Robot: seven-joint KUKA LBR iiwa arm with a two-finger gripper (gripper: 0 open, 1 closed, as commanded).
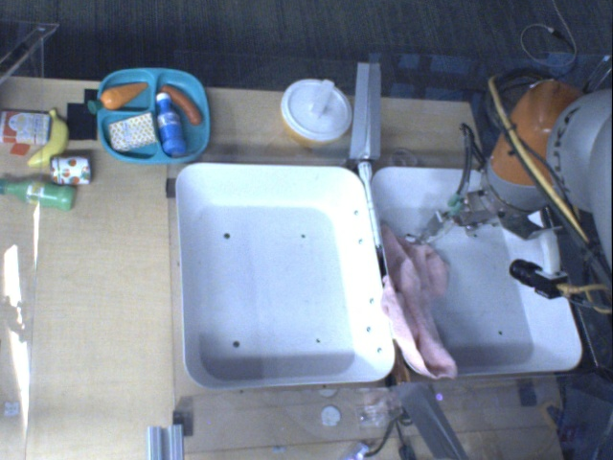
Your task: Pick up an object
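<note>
A pink cloth (416, 300) lies crumpled along the left side of the right white bin (522, 348), with its lower part draped against the wall next to the left bin (278, 286). My gripper (424, 235) reaches in from the right and hangs low just over the cloth's upper end. Whether it touches the cloth is hard to tell. The grey arm with its orange band (541, 113) stands at the right edge.
Behind the bins, a teal divided plate (192, 99) holds toy food and a white lidded cup (316, 111) stands nearby. A banana (50, 140), a small can (71, 170) and a green bottle (38, 194) lie on the bench at far left. Cables hang by the arm.
</note>
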